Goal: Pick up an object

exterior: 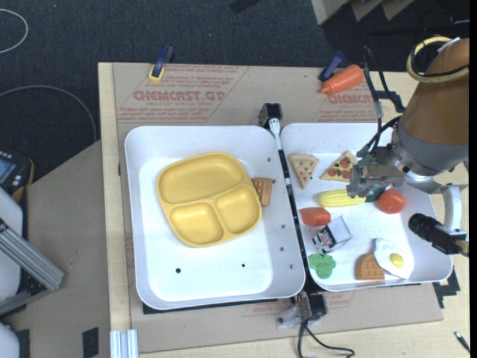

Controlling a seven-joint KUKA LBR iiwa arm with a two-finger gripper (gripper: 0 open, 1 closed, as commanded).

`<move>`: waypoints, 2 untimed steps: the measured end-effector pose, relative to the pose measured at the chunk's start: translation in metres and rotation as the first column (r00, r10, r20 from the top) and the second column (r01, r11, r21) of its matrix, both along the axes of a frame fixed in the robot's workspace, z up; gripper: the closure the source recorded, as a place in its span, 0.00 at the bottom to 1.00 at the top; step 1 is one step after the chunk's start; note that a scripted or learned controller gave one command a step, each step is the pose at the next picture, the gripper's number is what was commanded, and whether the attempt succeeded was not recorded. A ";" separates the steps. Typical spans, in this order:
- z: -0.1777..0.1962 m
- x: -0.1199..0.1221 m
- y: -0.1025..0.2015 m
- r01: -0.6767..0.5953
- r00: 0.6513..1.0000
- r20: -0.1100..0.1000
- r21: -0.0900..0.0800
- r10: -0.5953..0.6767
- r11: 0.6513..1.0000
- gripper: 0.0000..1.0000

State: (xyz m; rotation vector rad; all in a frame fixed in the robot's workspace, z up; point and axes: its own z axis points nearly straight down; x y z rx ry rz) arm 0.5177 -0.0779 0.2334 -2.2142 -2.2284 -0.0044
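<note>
Tool (363,186) low in right bin (417,136), over yellow corn cob (341,198); grip state impossible to tell. Red tomato (390,201) just beside, pizza slice (340,167) behind. Left bin (141,222) carrying yellow divided plate (209,198). All on counter (112,110).

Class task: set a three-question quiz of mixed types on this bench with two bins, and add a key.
1. True or false: the yellow tray lies in the left bin.
2. Which item lies nearest the gripper? A) waffle B) corn C) broccoli
3. Fill in: the fried egg lies in the ____ bin.

Key
1. True.
2. B; the corn lies just beside the gripper, near the tomato and pizza slice.
3. Right; it sits near the front corner of the right bin, beside the waffle.
</note>
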 end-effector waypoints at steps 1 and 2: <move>0.001 -0.001 0.009 0.004 1.000 -0.002 -0.001 -0.004 1.000 1.00; -0.014 -0.009 0.014 0.007 1.000 -0.006 -0.001 -0.007 1.000 1.00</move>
